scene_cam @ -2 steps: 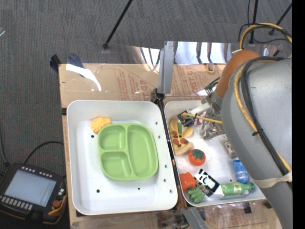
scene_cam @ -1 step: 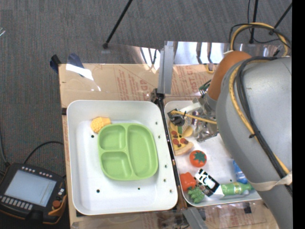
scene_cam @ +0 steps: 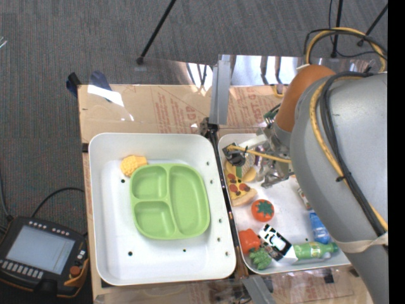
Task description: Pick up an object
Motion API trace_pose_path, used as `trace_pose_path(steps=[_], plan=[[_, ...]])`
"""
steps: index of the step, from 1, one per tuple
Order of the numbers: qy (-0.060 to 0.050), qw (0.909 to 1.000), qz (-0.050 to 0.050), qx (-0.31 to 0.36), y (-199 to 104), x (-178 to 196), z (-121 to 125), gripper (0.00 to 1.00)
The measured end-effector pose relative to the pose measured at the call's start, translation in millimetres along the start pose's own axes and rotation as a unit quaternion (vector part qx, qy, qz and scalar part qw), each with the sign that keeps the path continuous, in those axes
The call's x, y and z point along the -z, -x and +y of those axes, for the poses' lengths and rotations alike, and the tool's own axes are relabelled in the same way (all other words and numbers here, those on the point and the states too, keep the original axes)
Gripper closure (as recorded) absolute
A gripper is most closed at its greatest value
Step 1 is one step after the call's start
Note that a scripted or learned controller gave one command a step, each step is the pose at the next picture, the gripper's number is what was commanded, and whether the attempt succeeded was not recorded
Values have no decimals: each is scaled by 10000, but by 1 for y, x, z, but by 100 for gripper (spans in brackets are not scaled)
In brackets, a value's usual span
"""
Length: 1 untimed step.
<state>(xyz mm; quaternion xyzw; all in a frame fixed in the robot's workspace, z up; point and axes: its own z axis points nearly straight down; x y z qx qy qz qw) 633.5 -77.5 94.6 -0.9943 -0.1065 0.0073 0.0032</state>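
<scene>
Divided plate (scene_cam: 169, 201) in left bin (scene_cam: 107, 246); tomato (scene_cam: 262, 209) in right bin (scene_cam: 286, 201).

Looks like a robotics lab or test cell, not a home. Grey carpet tile floor (scene_cam: 76, 37) all around a cardboard-topped bench (scene_cam: 158, 106) bearing two white bins (scene_cam: 104, 151). Left of the bench, low on the floor, a teach pendant (scene_cam: 41, 255) with screen and cable. Beyond the bench, thin black stand legs (scene_cam: 158, 24) angled across the carpet. Right of the bench, the grey industrial arm (scene_cam: 348, 163) with yellow cabling (scene_cam: 329, 43).
</scene>
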Motion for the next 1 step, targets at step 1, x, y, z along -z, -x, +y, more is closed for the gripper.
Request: trace_pose_path(steps=[1], plan=[[19, 10000, 37, 1, 2, -8, -3, 100]])
